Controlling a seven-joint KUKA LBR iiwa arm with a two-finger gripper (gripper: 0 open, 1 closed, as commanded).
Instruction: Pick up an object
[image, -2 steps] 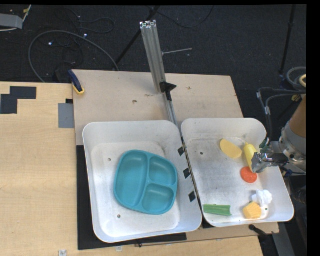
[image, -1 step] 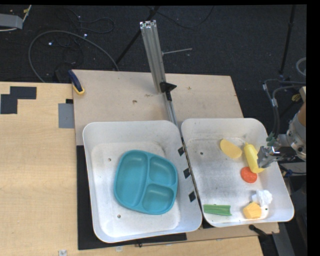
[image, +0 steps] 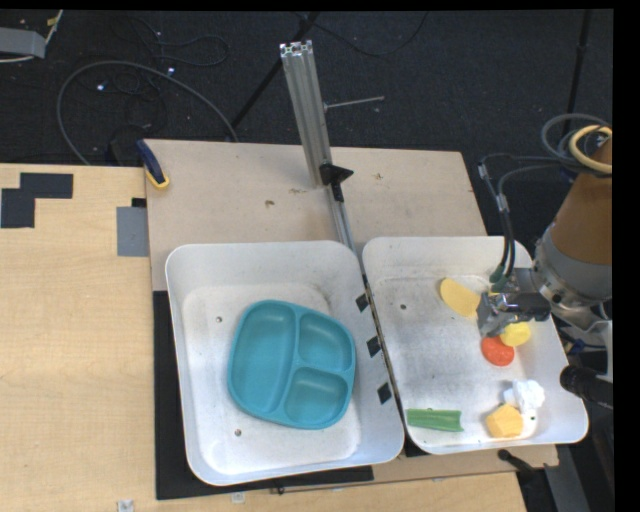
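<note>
A bench seen from above at a slant, bearing two shallow white bins side by side. The left bin (image: 190, 300) holds a teal divided plate (image: 293, 363), lying flat near the middle, with three compartments.

The right bin (image: 420, 270) holds several small things. A pale yellow piece (image: 459, 296) lies toward the far right part of the floor. Just right of it and a little nearer the camera are a small yellow ball (image: 517, 333) and a red ball (image: 497, 350); the two sit close together, the red one just below and left of the yellow one in the picture. Near the front edge lies a flat green bar (image: 434, 420). To its right is an orange-yellow block (image: 505, 423), and touching or just above that a small white thing (image: 529, 394), its shape too blurred to name.

The grey arm (image: 578, 240) comes in from the right, its orange band visible above the wrist. The gripper (image: 503, 312) is low over the right bin, between the pale yellow piece and the yellow ball, just beside both. The metal parts at its tip are small and blurred, so it is not possible to tell how wide the tip stands, nor whether anything is caught in it.

Behind the bins a metal post (image: 305, 110) rises from the brown board (image: 250, 190). A blue and yellow tool (image: 153, 166) lies at the board's far left corner. Black cables (image: 110, 80) loop on the dark floor beyond.
</note>
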